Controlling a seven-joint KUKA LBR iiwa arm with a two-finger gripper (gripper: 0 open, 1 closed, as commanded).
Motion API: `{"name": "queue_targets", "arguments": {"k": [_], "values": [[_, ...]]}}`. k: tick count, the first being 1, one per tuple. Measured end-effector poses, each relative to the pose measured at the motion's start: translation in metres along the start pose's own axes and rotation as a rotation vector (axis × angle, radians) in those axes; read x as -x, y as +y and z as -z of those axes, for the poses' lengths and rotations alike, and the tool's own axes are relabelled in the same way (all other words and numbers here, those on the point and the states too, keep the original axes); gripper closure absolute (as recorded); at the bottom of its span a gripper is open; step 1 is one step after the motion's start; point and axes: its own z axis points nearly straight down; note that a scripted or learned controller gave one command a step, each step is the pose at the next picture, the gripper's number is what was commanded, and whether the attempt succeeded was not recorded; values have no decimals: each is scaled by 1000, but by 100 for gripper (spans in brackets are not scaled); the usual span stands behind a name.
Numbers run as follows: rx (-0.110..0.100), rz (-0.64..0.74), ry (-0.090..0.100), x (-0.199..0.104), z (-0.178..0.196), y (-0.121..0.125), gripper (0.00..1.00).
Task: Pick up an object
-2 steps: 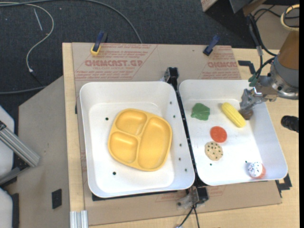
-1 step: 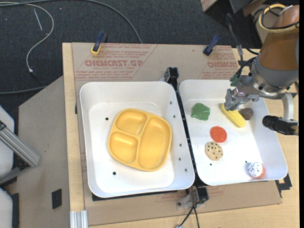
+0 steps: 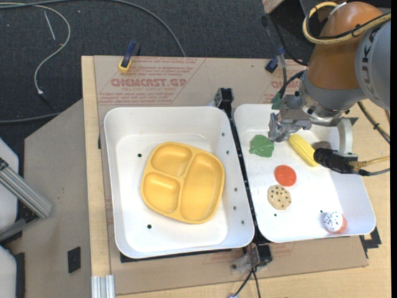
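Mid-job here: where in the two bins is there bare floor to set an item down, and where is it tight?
Left bin: bare strips ring the yellow plate, widest along its left wall. Right bin: a free patch between the cookie and the dice. Crowded by the gripper, green piece and corn.

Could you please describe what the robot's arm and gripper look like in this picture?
The arm is bulky and rounded, grey, with a wide orange band above the wrist. A yellowish cable loops over the orange part. The gripper is a small grey metal assembly below the wrist, and a black cable runs beside it.
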Motion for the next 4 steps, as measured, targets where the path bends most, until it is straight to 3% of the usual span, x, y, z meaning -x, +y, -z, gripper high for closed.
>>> {"name": "queue_targets", "arguments": {"k": [3,4], "values": [[4,0,0,-134,-5,42,100],[2,-3,-1,-132,-6,42,0]]}}
